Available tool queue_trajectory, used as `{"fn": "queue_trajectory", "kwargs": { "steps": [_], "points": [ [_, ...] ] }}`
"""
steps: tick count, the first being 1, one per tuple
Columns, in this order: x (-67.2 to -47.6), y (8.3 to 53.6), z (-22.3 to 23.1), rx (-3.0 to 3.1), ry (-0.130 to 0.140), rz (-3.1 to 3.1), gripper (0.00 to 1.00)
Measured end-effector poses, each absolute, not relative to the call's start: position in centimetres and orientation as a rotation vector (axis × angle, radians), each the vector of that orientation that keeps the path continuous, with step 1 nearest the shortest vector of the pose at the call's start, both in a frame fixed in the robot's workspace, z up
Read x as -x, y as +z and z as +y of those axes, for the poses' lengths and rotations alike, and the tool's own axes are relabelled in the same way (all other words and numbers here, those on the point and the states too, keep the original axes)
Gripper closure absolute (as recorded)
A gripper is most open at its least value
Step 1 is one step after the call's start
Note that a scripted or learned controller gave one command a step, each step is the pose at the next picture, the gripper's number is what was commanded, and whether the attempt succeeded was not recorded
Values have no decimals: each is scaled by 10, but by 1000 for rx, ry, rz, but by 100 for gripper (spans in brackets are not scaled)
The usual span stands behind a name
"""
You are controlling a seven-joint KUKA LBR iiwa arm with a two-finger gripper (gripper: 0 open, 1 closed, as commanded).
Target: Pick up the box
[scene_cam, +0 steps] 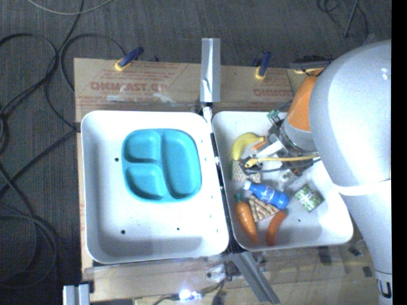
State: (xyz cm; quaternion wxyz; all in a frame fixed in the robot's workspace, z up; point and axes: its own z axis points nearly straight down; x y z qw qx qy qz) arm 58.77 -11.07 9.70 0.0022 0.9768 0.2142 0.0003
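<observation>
From the overhead camera, my arm bulks over the right bin and hides its upper right part. The gripper is low among the clutter; I cannot tell how its jaws stand. The box, small and green, lies in the right bin's right part, its long axis running from upper left to lower right, below and right of the gripper, apart from it. Left of it lie a bottle, two carrots and a banana. The left bin holds a blue tray.
</observation>
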Motion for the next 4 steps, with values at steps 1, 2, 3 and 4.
{"fn": "queue_trajectory", "kwargs": {
  "steps": [1, 2, 3, 4],
  "points": [
    [-640, 93, -108, -3024, -71, 898, 0],
    [-542, 90, -97, -3026, 0, 844, 0],
    [-550, 184, -100, -3007, -7, 912, 0],
    [-619, 92, -120, -3010, -8, 896, 0]
  ]
}}
